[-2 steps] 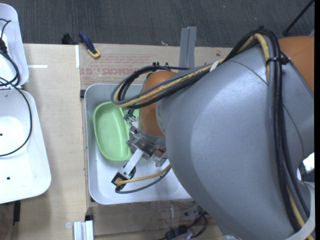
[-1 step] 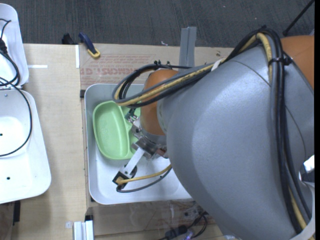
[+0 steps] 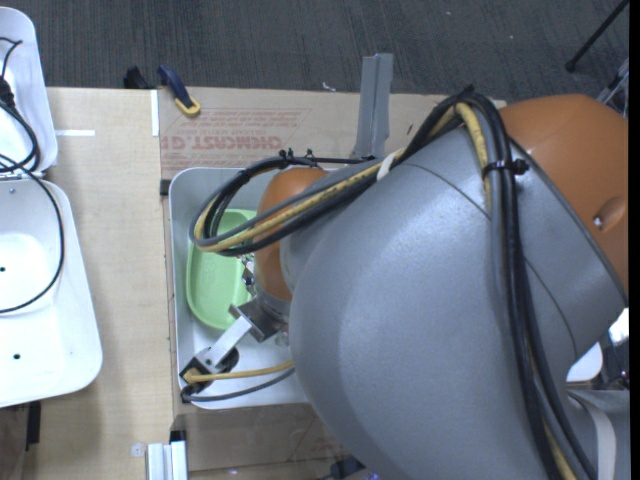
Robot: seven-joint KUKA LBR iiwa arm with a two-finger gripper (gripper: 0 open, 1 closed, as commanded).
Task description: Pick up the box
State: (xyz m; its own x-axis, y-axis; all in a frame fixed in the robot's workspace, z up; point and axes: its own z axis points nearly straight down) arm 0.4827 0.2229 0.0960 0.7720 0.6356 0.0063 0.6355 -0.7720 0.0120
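Observation:
My arm [image 3: 430,298] covers most of the right bin [image 3: 178,268], so much of the bin's floor is hidden beneath it. The orange band [image 3: 290,193] above the wrist points down into the bin. My gripper [image 3: 262,316] sits low at the bin's left part, right beside a light green dish [image 3: 215,278] that lies against the left wall. The arm's bulk blocks the view of anything between the gripper and the bin floor.
The left white bin [image 3: 45,358] has a black cable [image 3: 40,268] looping over it. A blue and yellow clamp [image 3: 178,90] lies on the cardboard sheet [image 3: 240,128] behind the right bin. A grey post [image 3: 375,103] stands at the back.

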